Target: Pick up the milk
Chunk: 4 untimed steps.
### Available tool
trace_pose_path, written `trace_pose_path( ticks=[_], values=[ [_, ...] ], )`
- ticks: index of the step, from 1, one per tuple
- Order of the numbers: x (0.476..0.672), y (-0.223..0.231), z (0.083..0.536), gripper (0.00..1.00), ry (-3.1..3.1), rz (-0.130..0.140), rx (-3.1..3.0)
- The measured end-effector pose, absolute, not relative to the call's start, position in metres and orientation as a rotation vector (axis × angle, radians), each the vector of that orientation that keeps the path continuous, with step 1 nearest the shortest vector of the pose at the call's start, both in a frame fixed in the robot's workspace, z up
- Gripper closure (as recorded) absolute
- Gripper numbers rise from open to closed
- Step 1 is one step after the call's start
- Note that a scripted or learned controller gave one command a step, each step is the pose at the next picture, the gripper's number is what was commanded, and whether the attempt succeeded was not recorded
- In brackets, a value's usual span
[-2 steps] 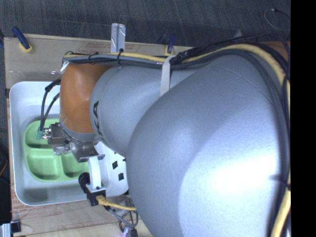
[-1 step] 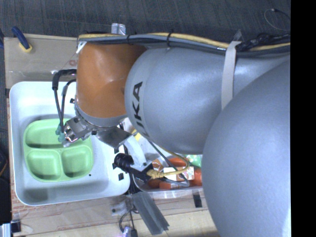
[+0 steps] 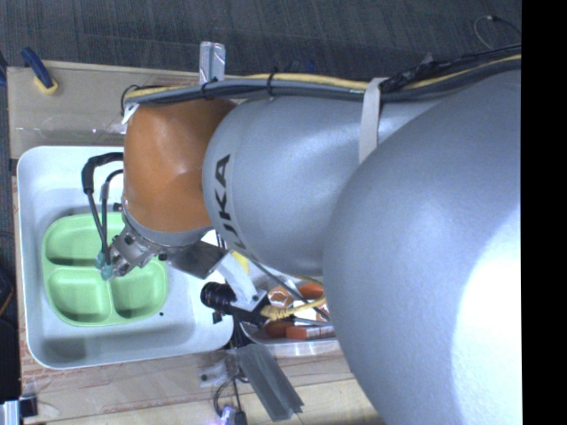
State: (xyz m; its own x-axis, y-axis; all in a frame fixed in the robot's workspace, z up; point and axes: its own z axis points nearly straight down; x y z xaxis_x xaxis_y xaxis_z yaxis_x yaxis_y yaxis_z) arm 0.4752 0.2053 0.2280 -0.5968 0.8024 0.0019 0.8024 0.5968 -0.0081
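The grey arm [image 3: 399, 237] is reaching in from the right and is covering most of the desk [image 3: 80, 91], with its orange band [image 3: 168, 171] hanging over the far part of the left bin [image 3: 35, 175]. Below the band, the claw [image 3: 108, 268] is pointing down into this bin and is standing over a green tray [image 3: 71, 273] with several compartments, about where the dividing walls are meeting. Whether the claw is apart or together I cannot tell, because its tip is small and dark against the tray (the wrist is also shading it), and nothing is showing as held in it. A black cable [image 3: 93, 171] is looping from the band down towards the claw. The right bin [image 3: 292, 348] is lying mostly under the arm; at its near edge a small heap of things [image 3: 297, 312] in orange, red and yellow is peeking out. Which of these is the milk I cannot tell. At the far left corner of the desk a blue and yellow tool [image 3: 37, 69] is lying, well apart from both bins.
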Motion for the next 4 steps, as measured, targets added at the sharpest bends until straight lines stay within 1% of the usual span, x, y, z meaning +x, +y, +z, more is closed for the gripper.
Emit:
trace_pose_path(
  ticks=[1, 2, 3, 4],
  values=[
    [0.475, 0.206, 0.236, 1.00, -2.804, 0.017, -1.397],
    [0.475, 0.206, 0.236, 0.00, -2.804, 0.017, -1.397],
    [0.475, 0.195, 0.120, 0.00, -2.796, 0.009, -1.419],
    [0.474, 0.195, 0.128, 1.00, -2.797, 0.016, -1.410]
  ],
)
